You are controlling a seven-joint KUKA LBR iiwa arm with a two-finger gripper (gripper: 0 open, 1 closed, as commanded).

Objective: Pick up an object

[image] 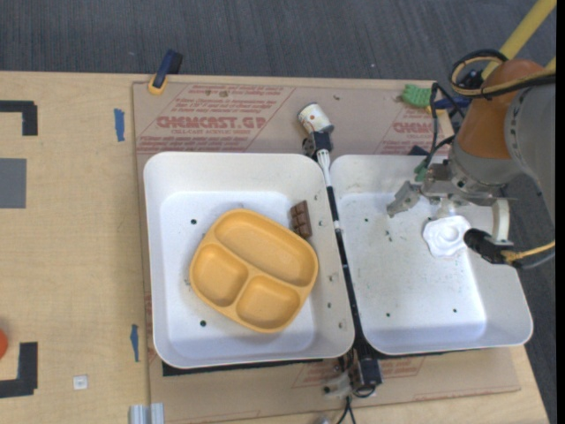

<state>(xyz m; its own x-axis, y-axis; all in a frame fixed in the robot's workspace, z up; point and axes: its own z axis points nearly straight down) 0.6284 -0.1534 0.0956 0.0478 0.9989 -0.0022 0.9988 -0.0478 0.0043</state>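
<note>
- The arm's hand (448, 203) hangs low over the right bin (424, 325), near its far right corner, with a small white object (444, 236) directly beneath and just toward the camera from it.
- The coming move appears to turn on that relation: the white object lies almost under the hand, so a short descent, rather than a sideways reach, looks like what the pick calls for.
- The object is lumpy and shows no clear long axis (too small and pale against the bin floor to read its shape).
- Whether the hand is spread or pressed together cannot be told; the wrist hides the parts that would show it, and nothing is seen pinched.
- By count: two white bins on the tabletop (62, 263); one yellow three-compartment tray (254, 268) and one small brown block (301, 220) in the left bin (168, 193); one white object in the right.
- One arm serves the scene, and it stands well apart from the tray and block.
</note>
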